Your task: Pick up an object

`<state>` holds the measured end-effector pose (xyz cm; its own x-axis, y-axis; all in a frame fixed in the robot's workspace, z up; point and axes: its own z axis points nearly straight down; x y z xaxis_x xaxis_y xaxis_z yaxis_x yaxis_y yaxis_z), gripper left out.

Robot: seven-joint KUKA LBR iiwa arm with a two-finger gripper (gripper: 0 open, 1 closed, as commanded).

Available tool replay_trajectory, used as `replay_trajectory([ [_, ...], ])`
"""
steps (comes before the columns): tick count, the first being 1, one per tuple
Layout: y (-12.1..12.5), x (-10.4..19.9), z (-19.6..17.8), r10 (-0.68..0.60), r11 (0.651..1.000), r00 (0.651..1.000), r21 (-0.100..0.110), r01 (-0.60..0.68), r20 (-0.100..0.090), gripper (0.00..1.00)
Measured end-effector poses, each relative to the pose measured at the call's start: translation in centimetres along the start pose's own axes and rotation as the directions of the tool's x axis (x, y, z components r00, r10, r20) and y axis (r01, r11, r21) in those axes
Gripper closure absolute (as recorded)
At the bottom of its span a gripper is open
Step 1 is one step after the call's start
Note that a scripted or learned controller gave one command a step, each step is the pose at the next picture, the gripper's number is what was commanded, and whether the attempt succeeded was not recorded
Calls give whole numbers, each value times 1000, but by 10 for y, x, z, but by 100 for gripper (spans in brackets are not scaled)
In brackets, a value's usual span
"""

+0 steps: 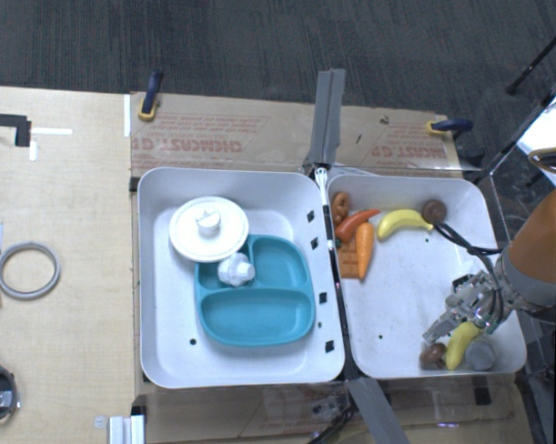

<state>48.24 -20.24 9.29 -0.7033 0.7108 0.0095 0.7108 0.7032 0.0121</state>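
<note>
My gripper [459, 316] hangs low over the near right corner of the right bin [398, 294], reaching in from the right. Just beneath and in front of it lies a small yellow banana-shaped piece [459, 346], with a brown lump [432, 356] on its left and a grey disc [480, 355] on its right. The gripper's metal parts overlap the top of the yellow piece, so I cannot see if they touch. Along the bin's far side lie a larger banana [402, 222], an orange carrot [363, 248], a red pepper [353, 223] and a brown ball [433, 210].
The left bin [157, 285] holds a blue divided tray [257, 302], a round white lid [209, 229] and a small white object [236, 272]. A central divider [329, 264] separates the bins. A grey ring [25, 270] lies on the bench at left.
</note>
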Motion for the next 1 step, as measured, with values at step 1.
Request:
replay_trajectory([
  [1, -2, -3, -9, 1, 1000, 1000, 3, -1, 9, 100],
])
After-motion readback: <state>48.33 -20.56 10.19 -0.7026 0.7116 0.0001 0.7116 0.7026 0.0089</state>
